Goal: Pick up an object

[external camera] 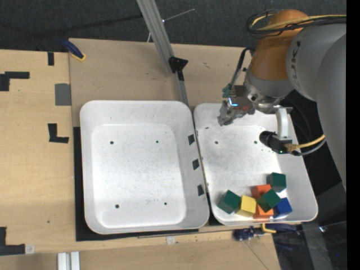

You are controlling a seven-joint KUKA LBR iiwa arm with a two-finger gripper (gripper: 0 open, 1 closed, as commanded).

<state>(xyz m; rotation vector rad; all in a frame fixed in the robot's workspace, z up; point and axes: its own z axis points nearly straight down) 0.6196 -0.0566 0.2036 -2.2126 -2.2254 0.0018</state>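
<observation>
With the hand (229, 115) poised at the right white plastic bin's (236, 151) far end, grip state untellable, it should travel to the near-corner cluster and target the outlying green cube (229, 201).

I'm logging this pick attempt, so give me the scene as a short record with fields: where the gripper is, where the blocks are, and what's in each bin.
arm: reaches in from the right
gripper: over the far end of the right bin, apart from the blocks
blocks: cluster in the right bin's near corner: green block, yellow block, orange block, blue block, two more green ones
left bin: white, no blocks seen
task status: nothing picked up yet
</observation>
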